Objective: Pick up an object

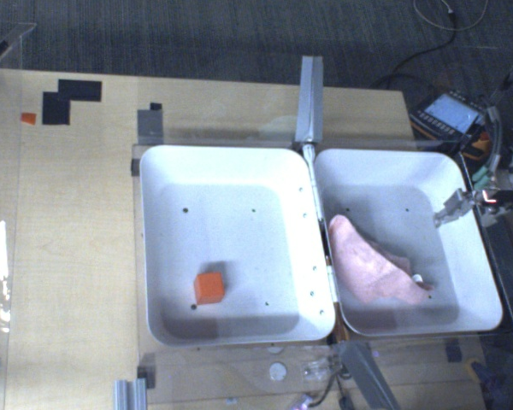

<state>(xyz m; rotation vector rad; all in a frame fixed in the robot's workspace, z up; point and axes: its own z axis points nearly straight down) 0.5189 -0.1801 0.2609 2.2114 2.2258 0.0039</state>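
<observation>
An orange cube (209, 288) lies in the left white bin (167, 186), near its front left. In the right white bin (393, 173) a crumpled pink cloth (372, 267) rests against the left wall and reaches toward the front. My gripper (456, 205) comes in from the right, over the right bin's right rim, up and to the right of the cloth and apart from it. Nothing is seen held in it.
A grey metal post (309, 101) stands at the back between the two bins. Black blocks (68, 99) and a small orange piece (28, 119) lie on the bench at far left. A tablet-like device (449, 114) and cables sit at back right.
</observation>
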